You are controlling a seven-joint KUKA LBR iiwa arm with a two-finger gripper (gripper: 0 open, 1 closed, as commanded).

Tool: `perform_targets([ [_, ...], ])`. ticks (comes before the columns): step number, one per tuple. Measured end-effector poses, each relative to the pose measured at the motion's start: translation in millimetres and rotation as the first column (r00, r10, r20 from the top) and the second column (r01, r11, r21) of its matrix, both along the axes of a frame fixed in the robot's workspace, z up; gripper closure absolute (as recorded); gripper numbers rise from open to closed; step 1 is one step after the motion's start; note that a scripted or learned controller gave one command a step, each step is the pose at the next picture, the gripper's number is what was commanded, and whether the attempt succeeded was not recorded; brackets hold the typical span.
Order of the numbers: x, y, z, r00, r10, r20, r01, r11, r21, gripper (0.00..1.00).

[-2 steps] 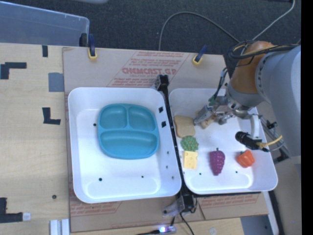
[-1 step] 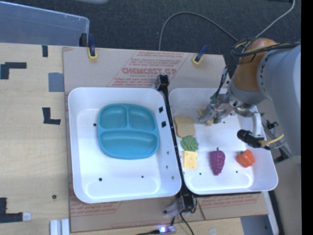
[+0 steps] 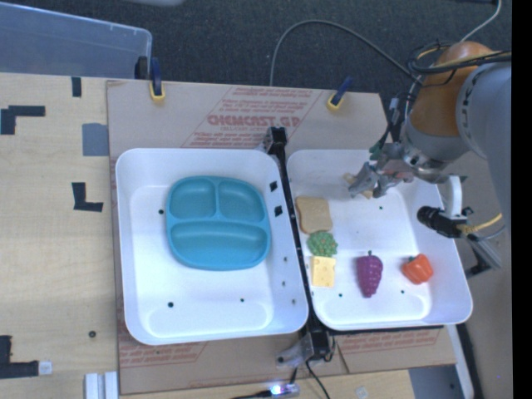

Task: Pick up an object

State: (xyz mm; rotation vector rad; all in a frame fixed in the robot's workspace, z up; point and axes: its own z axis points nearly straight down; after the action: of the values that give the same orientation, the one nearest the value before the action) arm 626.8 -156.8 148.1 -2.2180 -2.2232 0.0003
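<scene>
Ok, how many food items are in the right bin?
5: bread slice, broccoli and cheese along the left wall, grapes at middle front, pepper at right.

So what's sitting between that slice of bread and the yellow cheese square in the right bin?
In the camera view, a small green broccoli piece lies between the bread slice above it and the cheese square below.

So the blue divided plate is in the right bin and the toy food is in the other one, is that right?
Not quite. The camera view shows the blue divided plate in the left bin, not the right. The toy food, such as the bread slice and the purple grapes, is in the other one, the right bin.
</scene>
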Motion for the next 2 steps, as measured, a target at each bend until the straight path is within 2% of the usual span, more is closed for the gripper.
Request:
perform_targets([
  [2, 10, -4, 116, 1.0, 0.0, 0.001, 0.0, 1.0, -0.002, 1.0],
])
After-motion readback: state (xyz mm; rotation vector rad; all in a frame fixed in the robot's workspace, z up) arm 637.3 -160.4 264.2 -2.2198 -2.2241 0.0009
